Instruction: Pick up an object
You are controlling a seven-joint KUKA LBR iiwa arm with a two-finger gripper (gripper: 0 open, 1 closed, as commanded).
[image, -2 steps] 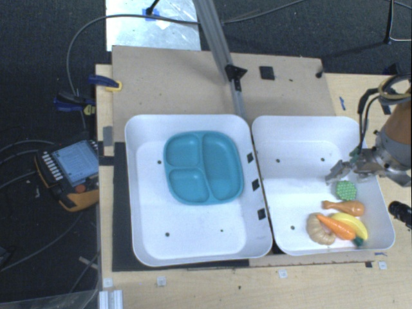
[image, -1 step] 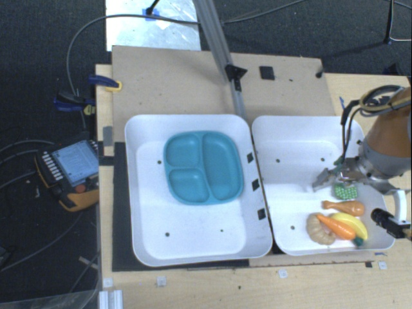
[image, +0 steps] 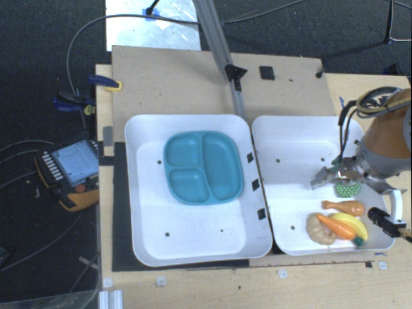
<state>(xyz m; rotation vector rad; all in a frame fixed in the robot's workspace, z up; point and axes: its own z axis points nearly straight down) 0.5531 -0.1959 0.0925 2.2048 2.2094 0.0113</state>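
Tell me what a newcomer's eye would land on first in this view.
The blue divided plate stands out first, lying alone in the left bin. Next come the toy foods bunched in the right bin's near right corner: a carrot across a banana, a drumstick, and a green piece just beneath the gripper.

Glossy white plastic bins, a smooth teal plastic plate, matt cardboard bench

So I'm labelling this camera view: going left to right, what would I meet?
Handheld device on the floor → blue divided plate in the left bin → right bin → toy food pile.
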